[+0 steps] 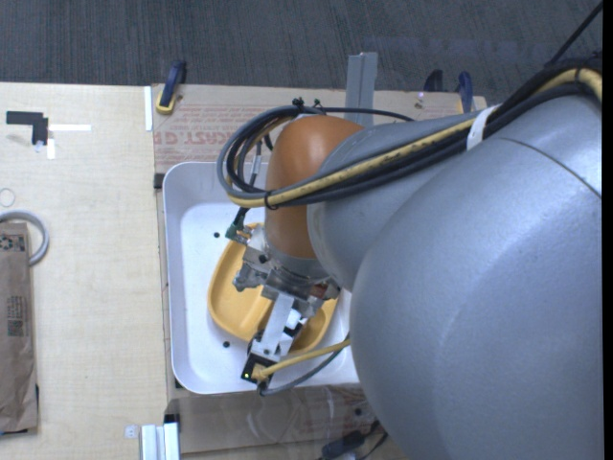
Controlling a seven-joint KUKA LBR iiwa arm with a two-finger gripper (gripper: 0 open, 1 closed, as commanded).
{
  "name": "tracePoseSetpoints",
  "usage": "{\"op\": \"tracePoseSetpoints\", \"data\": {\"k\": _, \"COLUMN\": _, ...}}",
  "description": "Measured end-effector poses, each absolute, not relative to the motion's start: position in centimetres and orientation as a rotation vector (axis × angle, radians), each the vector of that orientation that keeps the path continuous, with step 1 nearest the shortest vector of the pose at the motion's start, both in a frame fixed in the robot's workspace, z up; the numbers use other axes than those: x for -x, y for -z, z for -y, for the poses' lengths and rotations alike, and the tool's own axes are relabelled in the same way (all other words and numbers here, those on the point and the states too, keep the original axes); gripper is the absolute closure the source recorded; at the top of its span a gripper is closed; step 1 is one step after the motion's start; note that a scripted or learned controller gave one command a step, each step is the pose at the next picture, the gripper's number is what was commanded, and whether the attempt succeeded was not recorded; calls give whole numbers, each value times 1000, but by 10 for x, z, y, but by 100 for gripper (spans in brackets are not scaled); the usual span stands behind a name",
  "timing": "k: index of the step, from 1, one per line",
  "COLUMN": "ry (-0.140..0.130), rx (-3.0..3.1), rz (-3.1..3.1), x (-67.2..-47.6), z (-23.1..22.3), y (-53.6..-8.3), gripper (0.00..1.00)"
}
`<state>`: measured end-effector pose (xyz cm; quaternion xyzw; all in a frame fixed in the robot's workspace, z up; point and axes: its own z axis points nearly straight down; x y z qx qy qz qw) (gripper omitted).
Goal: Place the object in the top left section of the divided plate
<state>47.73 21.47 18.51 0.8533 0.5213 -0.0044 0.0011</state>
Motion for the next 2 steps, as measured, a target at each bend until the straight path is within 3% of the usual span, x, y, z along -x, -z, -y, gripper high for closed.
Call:
{"op": "tracePoseSetpoints", "data": {"k": 1, "ry": 27, "rx": -2673, "rz": -1642, "x": -478, "z": -214, "y": -191, "gripper": 100}}
{"op": "tracePoseSetpoints", "data": {"k": 2, "ry": 11, "rx": -2547, "rz": -1832, "x": -479, "z": -230, "y": -440, "gripper": 100}}
